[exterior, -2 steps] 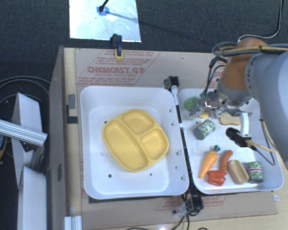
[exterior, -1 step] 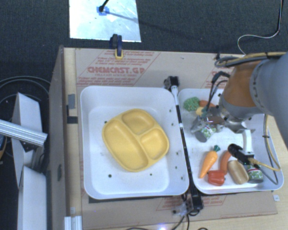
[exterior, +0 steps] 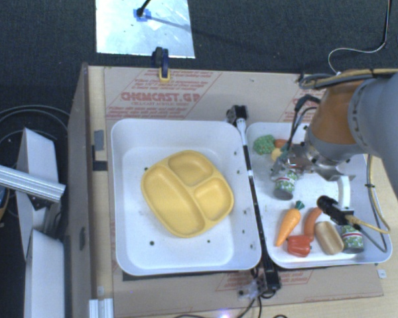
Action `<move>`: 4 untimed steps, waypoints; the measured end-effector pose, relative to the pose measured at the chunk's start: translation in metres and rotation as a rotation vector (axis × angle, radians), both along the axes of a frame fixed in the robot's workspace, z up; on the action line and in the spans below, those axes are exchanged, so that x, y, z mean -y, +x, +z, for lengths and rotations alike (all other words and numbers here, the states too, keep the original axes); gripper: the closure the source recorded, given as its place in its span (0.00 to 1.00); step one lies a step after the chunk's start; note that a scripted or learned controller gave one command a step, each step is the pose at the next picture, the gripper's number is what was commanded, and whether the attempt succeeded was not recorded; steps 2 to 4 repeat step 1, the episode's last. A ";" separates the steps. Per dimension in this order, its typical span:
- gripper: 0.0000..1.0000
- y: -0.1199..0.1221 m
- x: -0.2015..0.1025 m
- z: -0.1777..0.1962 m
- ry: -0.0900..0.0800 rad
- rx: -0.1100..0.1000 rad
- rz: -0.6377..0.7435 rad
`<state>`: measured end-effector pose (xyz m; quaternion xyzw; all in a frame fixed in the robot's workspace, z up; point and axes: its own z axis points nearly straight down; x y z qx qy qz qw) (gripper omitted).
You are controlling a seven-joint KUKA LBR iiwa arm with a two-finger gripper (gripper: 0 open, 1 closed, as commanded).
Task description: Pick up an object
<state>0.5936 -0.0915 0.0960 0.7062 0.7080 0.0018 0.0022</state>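
Gripper (exterior: 285, 166) over small grey-green can (exterior: 284, 184) in right bin (exterior: 385, 254); grip state can't tell.

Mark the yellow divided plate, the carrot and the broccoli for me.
yellow divided plate (exterior: 188, 193): camera view, its middle ridge.
carrot (exterior: 288, 223): camera view, mid orange body.
broccoli (exterior: 263, 144): camera view, green head.

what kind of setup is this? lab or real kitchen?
Likely a lab grasping bench, not a kitchen: two white bins clamped side by side on a board, toy food such as a carrot in the right one, loose cables on dark carpet.
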 end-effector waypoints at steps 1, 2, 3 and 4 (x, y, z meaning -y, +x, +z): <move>1.00 0.006 -0.050 0.101 0.001 -0.001 0.002; 1.00 0.006 -0.050 0.101 0.001 -0.001 0.002; 1.00 0.006 -0.050 0.101 0.001 -0.001 0.002; 1.00 0.006 -0.050 0.101 0.001 -0.001 0.002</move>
